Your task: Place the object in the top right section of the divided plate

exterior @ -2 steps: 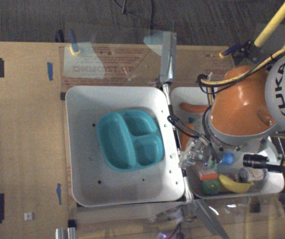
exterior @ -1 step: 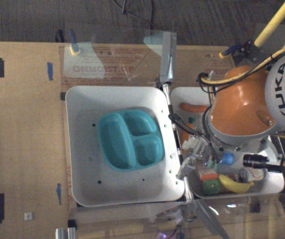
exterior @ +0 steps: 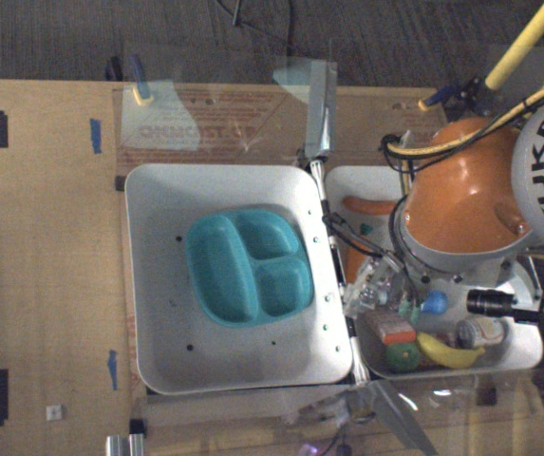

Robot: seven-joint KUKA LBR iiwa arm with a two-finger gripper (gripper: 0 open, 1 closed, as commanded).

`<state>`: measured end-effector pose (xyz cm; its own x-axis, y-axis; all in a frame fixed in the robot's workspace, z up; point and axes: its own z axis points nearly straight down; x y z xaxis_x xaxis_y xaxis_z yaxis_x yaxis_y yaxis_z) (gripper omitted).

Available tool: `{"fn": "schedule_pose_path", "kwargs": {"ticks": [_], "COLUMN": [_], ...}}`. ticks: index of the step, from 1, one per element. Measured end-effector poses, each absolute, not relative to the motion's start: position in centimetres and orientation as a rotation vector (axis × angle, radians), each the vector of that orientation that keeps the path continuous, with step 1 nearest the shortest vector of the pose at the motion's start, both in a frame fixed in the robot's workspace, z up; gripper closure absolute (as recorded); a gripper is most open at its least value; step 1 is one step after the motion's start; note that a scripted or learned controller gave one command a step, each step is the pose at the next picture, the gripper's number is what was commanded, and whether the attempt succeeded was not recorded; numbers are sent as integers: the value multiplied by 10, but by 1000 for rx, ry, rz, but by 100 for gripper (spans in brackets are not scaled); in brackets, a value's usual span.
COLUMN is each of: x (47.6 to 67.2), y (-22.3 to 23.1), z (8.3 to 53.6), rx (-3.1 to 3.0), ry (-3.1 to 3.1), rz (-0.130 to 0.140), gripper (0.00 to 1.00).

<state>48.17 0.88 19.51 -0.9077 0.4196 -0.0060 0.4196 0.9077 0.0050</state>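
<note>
The divided plate (exterior: 250, 266) is teal, with rounded corners and three sections: one long section along its left side and two smaller ones stacked on its right. It lies flat near the middle of the left white bin (exterior: 158, 350), turned slightly askew to the bin's walls. All three sections look bare, though the glare makes this hard to confirm.

A robotics lab: KUKA arm (exterior: 480, 193), plywood bench (exterior: 44, 255) with tape marks, white bins (exterior: 158, 350).
</note>
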Motion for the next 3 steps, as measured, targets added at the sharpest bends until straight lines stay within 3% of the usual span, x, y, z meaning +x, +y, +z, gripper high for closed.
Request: {"fn": "schedule_pose_path", "kwargs": {"ticks": [1, 2, 3], "x": [492, 486, 555], "y": [70, 35, 60], "z": [185, 185, 186], "rx": [217, -613, -965], "ry": [3128, 3077, 2980], "rz": [4, 2, 3], "gripper": [100, 100, 100]}}
